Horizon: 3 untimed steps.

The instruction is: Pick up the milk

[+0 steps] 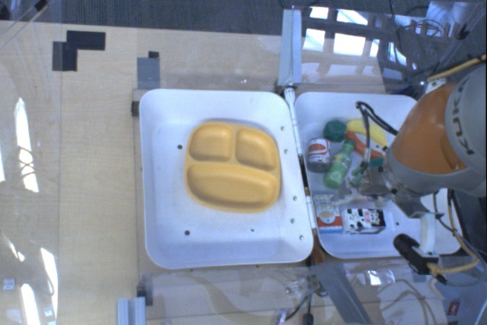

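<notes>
Right, operator, your readout:
Milk (363, 219): lying flat by the near wall of the right bin (380, 249), long axis left-right, beside an orange-white carton (329, 220).
Gripper (370, 180): just above the milk; you can't tell its opening.
Left bin (152, 186): holds a yellow tray (232, 166).

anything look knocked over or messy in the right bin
Yes. The milk carton lies flat on its side near the right bin's front edge, and the green bottle lies tipped too. Items are jumbled close together beside the arm. No spill visible.
</notes>
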Each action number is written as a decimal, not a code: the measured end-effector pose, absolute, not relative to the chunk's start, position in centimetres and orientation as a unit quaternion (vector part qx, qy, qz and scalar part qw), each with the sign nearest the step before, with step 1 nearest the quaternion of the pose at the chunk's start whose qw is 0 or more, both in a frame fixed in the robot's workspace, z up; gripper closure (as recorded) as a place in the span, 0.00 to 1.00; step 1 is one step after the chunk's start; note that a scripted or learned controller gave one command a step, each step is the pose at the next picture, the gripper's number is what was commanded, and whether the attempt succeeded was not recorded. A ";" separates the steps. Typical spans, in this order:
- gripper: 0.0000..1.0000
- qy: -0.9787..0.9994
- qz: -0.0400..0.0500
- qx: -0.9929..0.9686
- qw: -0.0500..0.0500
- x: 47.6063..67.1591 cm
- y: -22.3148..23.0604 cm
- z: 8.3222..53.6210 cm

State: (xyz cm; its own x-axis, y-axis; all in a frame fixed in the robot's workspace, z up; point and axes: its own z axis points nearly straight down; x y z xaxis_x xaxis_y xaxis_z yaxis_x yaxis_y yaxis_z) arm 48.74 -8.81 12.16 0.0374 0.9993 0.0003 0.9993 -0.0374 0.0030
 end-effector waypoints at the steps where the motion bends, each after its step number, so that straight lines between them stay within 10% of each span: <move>1: 0.00 0.820 0.009 0.572 0.008 49.5 -9.1 9.5; 2: 1.00 0.821 0.012 0.570 0.012 49.9 -8.9 10.8; 3: 1.00 0.879 0.002 0.477 0.005 48.9 -11.1 29.6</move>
